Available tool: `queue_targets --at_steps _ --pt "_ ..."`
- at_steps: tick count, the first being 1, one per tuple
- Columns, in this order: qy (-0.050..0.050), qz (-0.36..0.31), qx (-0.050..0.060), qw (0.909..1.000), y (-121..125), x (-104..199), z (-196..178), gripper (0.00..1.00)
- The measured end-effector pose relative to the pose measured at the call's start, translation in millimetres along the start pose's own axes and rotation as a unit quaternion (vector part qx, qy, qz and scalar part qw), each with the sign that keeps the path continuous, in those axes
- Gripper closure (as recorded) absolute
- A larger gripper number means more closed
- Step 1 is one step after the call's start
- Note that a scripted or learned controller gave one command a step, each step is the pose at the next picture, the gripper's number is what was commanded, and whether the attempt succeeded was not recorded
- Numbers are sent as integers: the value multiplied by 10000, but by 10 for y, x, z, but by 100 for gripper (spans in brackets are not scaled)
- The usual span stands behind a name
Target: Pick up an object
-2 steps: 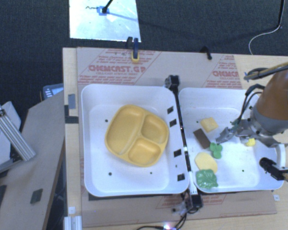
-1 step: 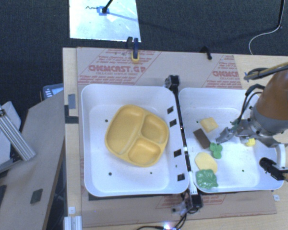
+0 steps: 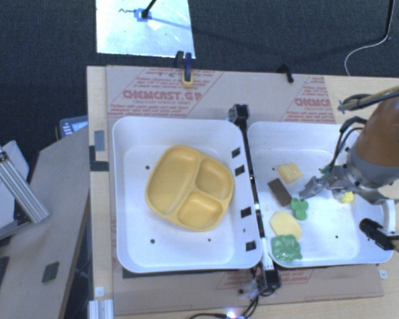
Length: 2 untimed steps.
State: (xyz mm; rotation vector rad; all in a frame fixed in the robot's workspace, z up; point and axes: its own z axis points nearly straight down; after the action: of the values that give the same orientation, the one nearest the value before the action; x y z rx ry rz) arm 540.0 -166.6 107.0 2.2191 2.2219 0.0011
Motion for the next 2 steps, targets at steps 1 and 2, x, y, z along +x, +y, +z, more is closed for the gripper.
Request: queue_targets --at_steps 1,2 --pt "0 0 0 10000 0 0 0 0" --pt "0 0 0 10000 0 0 0 0"
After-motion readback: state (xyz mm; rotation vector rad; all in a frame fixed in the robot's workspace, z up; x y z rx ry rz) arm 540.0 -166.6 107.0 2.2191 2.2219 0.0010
